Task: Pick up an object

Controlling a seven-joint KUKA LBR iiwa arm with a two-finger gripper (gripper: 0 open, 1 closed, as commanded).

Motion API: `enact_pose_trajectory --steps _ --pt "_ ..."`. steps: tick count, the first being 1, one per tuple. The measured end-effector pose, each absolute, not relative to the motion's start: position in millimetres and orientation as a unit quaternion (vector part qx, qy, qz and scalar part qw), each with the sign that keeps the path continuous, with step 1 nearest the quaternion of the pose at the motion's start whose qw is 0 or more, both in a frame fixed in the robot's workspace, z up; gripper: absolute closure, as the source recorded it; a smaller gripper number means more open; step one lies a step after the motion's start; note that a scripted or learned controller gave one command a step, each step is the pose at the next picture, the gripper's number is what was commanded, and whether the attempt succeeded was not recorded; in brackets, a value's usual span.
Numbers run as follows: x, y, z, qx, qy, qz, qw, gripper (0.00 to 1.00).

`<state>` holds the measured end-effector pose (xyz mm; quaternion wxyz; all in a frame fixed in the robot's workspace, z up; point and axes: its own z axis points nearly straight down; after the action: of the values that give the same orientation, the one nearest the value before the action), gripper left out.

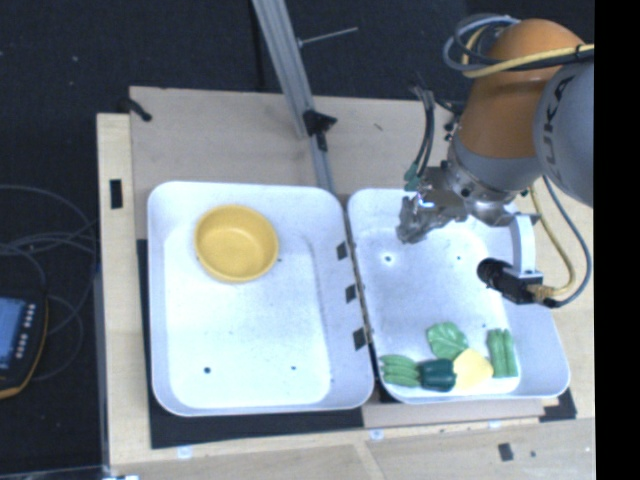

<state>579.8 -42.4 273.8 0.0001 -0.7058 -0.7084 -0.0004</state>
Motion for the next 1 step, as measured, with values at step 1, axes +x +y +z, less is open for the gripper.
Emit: enact_pose_trajectory --steps 1 --pt "593.1 11.5 275.7 -0.706 -0.709 -0.0005 0.0 1.0"
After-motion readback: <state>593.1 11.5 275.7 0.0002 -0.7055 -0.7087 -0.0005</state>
